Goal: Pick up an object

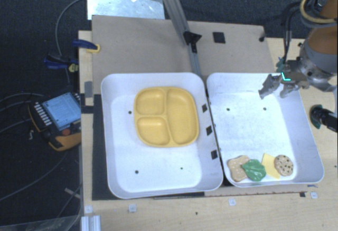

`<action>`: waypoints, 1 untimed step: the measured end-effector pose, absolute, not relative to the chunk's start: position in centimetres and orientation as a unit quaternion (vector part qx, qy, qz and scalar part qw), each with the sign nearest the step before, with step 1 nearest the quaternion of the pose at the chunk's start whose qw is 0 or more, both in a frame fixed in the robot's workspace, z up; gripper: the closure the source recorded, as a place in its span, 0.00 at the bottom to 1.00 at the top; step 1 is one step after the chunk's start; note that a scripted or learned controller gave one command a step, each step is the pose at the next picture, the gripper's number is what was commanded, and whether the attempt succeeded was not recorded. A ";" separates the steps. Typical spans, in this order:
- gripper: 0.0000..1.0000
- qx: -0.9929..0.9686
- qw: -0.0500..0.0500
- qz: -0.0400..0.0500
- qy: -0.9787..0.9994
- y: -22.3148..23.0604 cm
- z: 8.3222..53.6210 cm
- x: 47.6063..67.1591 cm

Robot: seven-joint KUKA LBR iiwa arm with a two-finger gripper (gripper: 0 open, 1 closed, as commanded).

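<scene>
Several small food items lie in the near corner of the right bin [248,119]: a tan toast piece [237,167], a green leafy piece [254,170], a yellow cheese wedge [271,164] and a chocolate-chip cookie [284,164]. My gripper [277,88] hangs over the far right part of that bin, well away from the food, with its fingers spread and nothing between them. The arm enters from the right edge.
The left bin [119,166] holds a yellow three-compartment plate [166,116]. A metal pole [174,6] slants down to the gap between the bins. Cables and a handheld device [58,114] lie left of the bench.
</scene>
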State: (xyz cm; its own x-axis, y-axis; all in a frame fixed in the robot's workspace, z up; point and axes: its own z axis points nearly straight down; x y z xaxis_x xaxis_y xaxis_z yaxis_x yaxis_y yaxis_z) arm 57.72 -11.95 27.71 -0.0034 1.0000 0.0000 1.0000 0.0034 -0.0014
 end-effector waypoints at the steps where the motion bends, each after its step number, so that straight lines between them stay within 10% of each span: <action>1: 0.00 -0.706 -0.001 0.000 -0.708 -11.9 27.8 57.8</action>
State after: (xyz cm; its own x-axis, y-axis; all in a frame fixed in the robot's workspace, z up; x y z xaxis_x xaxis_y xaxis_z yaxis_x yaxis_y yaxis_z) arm 57.79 -11.95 27.83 -0.0039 1.0000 -0.0005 1.0000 0.0039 0.0014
